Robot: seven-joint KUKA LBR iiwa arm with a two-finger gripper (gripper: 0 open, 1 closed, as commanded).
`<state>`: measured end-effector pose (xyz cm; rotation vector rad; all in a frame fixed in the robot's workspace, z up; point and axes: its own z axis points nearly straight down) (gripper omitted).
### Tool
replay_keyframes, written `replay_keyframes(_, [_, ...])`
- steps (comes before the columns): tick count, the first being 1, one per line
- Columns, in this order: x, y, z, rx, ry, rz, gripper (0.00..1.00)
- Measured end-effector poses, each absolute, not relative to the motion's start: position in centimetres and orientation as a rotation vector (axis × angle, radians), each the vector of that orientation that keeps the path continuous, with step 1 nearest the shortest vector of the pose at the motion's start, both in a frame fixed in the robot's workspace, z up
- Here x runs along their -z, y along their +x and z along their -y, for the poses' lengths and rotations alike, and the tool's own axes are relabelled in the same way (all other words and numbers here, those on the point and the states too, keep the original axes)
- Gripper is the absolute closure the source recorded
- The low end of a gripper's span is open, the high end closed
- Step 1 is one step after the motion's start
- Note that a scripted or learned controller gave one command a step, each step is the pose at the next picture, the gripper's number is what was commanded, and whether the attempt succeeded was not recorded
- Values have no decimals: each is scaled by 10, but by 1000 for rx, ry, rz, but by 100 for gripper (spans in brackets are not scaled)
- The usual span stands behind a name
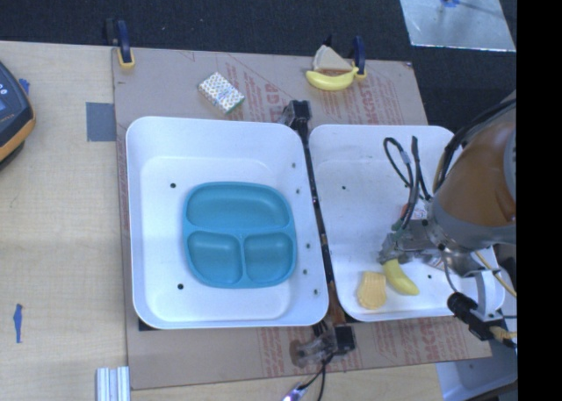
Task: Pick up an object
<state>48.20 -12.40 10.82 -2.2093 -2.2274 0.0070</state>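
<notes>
Grey arm (479, 189) low over right white bin (351, 215), near front edge.
Fingers (397, 253) above small yellow banana-shaped piece (402, 280); grip state can't tell. Pale yellow chunk (371, 290) just beside.

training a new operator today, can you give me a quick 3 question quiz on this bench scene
1. True or false: the blue divided plate lies in the left bin.
2. Which two things lie in the right bin's near corner, below the gripper? A) two yellow toy foods B) a cup and a spoon C) a sponge and a ball
3. Fill in: outside the bins, at the far edge of the board, sit a yellow banana and a small patterned ____.

Key
1. True
2. A: a pale yellow piece and a brighter yellow piece
3. box
</notes>
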Motion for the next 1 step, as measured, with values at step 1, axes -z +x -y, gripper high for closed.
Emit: replay_keyframes(1, [-192, 505, 60, -1, -2215, 2225, 100])
